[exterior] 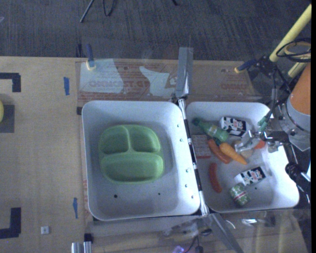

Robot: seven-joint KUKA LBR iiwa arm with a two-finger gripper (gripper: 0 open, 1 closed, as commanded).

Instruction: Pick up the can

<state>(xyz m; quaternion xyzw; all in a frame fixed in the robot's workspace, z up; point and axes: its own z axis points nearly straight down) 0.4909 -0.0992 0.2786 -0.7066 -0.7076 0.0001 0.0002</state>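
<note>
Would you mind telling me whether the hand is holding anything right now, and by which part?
Nothing is visibly held: the hand hovers over the right bin, and the can lies apart from it near the front.

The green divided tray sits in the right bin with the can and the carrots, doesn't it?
Not quite. The camera view shows the green divided tray in the left bin; the can and carrots lie in the right bin.

A pale wooden bench (39, 163) fills most of the view, marked with small blue tape strips (66, 85) and black tape corners (12, 81) along its left side. Beyond its far edge lies dark grey carpeted floor (148, 24) — evenly lit, with thin stand legs (94, 9) crossing it.
</note>
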